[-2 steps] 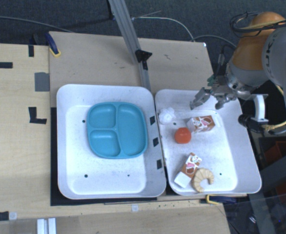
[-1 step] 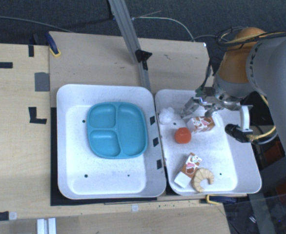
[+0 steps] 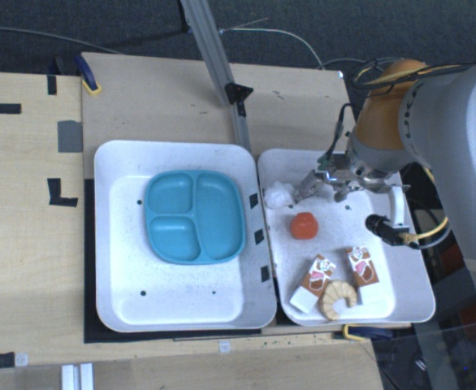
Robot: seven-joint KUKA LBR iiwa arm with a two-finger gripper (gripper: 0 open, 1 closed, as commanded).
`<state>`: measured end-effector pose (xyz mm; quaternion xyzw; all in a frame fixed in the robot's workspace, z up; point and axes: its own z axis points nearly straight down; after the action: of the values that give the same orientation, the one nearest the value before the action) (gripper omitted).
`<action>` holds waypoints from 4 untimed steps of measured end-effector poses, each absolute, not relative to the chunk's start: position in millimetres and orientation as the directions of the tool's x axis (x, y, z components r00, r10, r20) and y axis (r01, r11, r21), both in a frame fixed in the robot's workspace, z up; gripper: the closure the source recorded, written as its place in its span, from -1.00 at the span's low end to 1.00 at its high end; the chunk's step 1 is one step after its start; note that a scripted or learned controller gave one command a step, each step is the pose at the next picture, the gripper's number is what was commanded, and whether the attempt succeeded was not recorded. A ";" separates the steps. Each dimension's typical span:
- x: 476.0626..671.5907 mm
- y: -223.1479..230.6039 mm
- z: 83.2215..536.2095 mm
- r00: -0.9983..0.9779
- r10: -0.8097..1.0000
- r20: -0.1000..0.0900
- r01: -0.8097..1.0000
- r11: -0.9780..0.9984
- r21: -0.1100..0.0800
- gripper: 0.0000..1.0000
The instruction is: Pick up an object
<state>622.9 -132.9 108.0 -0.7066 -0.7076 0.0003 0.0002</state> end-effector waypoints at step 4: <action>612.5 -128.8 239.2 -0.002 1.000 0.000 1.000 0.002 0.002 1.00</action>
<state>612.5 -128.8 239.2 -0.7065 -0.7077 -0.0005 -0.0007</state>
